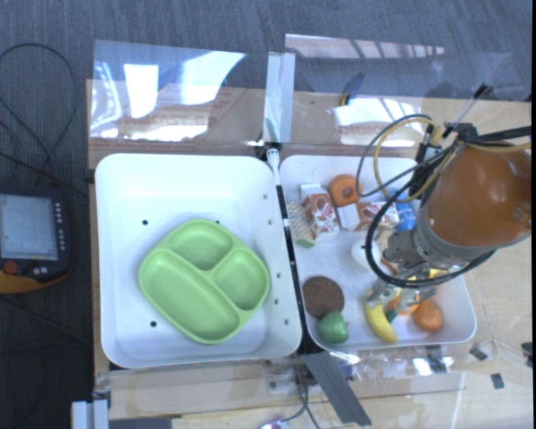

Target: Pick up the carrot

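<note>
The arm, with its orange band (478, 199), reaches into the right bin (460, 329). My gripper (402, 284) points down over the bin's front right part. Just below it a small orange piece with a bit of green, likely the carrot (400, 307), lies between a yellow banana (379, 321) and a round orange fruit (428, 316). The gripper body and cables hide most of the carrot. I cannot tell whether the gripper touches it.
The right bin also holds a brown round cookie (322, 295), a green lime (334, 328), small cartons (309, 217) and an orange round item (343, 189). A green divided plate (205, 280) lies in the left bin (125, 186). Black cables (384, 177) loop over the right bin.
</note>
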{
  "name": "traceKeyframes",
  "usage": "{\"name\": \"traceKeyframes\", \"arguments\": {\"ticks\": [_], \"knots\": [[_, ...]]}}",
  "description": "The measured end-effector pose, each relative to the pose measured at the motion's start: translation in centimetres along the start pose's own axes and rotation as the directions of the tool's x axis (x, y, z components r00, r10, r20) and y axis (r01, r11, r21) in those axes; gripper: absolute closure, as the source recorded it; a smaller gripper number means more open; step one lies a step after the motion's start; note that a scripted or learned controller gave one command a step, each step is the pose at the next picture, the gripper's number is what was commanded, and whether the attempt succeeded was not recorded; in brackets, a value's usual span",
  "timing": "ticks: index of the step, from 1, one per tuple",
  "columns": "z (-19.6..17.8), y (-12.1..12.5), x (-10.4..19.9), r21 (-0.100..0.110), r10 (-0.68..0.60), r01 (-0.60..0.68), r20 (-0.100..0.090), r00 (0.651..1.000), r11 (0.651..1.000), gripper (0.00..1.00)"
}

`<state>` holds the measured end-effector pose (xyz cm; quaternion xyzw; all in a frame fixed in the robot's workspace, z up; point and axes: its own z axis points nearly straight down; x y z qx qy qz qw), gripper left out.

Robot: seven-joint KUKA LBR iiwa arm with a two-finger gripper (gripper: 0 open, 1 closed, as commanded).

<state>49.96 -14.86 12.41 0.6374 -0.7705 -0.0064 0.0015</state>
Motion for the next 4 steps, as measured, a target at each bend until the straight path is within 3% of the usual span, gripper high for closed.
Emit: {"name": "traceKeyframes", "arguments": {"ticks": [1, 2, 3, 4], "knots": [[-8.0, 2.2, -6.6, 0.009, 0.228, -0.228, 0.001, 0.974, 0.974, 1.0], [-15.9, 1.9, -1.5, 0.011, 0.031, -0.031, -0.001, 1.0, 0.999, 1.0], [-15.8, 1.9, -1.7, 0.008, 0.029, -0.029, 0.0, 1.0, 1.0, 0.0], [0.2, 1.0, 2.2, -0.004, 0.19, -0.19, -0.001, 0.982, 0.982, 0.0]]}}
